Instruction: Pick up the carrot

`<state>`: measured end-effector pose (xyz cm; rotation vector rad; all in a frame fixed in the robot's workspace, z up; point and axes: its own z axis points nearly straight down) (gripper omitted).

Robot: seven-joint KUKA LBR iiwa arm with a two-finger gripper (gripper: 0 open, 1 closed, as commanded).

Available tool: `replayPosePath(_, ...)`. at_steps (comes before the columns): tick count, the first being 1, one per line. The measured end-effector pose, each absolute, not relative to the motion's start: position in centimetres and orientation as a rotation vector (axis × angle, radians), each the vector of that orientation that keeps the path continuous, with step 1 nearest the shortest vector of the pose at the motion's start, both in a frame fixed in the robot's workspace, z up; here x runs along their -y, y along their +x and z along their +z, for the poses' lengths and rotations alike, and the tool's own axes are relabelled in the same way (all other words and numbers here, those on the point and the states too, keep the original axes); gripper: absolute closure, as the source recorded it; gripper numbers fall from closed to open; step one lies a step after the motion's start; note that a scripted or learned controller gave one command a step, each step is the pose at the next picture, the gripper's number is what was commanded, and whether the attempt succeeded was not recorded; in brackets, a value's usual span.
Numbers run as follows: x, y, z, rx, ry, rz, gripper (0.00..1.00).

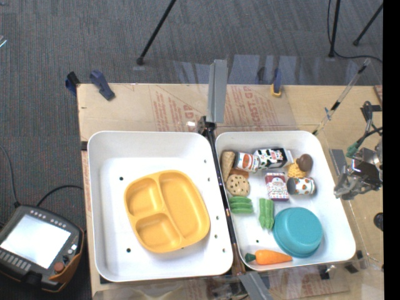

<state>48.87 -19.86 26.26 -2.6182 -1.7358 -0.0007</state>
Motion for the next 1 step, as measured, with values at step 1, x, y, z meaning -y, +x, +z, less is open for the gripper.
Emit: replayPosePath(1,20.46,48.71,31.89,1.998,-2.423,0.001,1.0)
